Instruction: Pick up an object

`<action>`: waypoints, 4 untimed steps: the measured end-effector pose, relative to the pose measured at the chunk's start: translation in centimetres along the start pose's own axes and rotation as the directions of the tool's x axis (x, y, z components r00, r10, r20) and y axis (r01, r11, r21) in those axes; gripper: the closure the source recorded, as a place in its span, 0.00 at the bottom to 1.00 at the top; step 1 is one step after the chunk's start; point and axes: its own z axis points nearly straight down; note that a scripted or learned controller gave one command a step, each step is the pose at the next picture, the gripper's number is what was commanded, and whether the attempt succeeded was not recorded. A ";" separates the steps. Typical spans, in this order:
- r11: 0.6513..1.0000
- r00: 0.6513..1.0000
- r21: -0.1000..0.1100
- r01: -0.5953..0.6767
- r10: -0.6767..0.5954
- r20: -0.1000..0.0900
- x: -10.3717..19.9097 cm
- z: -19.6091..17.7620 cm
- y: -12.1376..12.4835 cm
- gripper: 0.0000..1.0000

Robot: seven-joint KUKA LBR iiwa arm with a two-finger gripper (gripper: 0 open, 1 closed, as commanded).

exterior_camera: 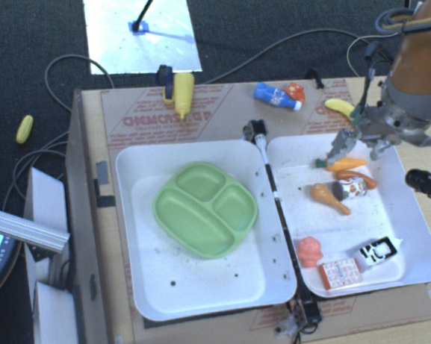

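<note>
Two shallow white bins (159, 300) sat side by side on a cardboard-covered desk (217, 104) above dark carpet (31, 41). The gripper (342, 147) hovered over the right bin's far edge, just beside an orange carrot-shaped toy (347, 164); its grasp state could not be determined. A green divided plastic plate (205, 209) occupied the left bin.

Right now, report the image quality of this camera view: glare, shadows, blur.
Camera view: the shiny silver sheet above the bench is washed out by glare; lighting over both shallow white bins is even, with only soft shadows beneath the green divided plate; the grey arm's gripper and the small toys near it look soft, so small print on the black-and-white box is unreadable.
</note>
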 end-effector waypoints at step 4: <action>1.000 1.000 0.003 -0.003 0.003 0.004 -3.9 17.9 6.9 0.00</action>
